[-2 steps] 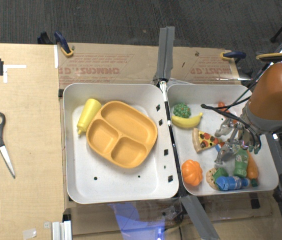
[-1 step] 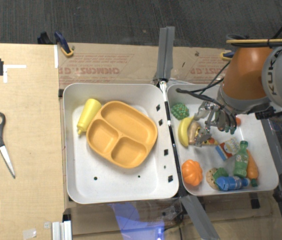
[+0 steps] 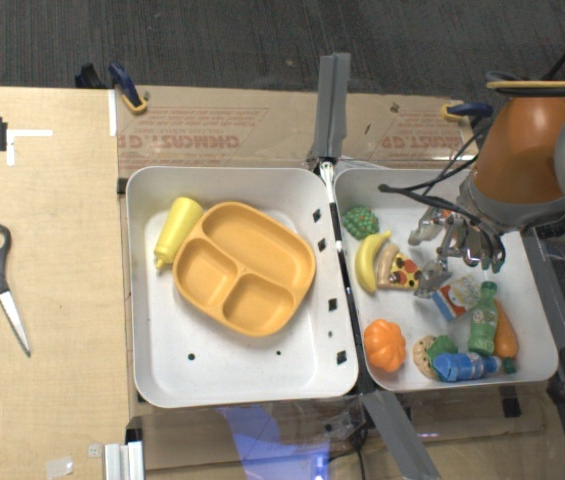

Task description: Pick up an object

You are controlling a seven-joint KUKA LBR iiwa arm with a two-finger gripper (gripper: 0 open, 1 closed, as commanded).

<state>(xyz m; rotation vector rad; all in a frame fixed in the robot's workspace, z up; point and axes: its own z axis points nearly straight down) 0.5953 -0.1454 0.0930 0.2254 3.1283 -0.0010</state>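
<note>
Grey arm with orange band reaching in over the right shallow white bin [image 3: 537, 298], metal two-finger gripper [image 3: 452, 253] hanging above its middle, fingers spread, nothing between them. Just below: a pizza-slice toy [image 3: 399, 270] beside a yellow plastic banana [image 3: 367, 261], green broccoli toy [image 3: 360, 221] toward the far left corner. Along the near edge: small orange pumpkin [image 3: 384, 345], blue bottle [image 3: 467, 366], green bottle [image 3: 483, 320]. In the left white bin [image 3: 152, 358]: orange three-compartment plate [image 3: 244, 266] at centre, yellow bottle [image 3: 176, 230] touching its left rim.
</note>
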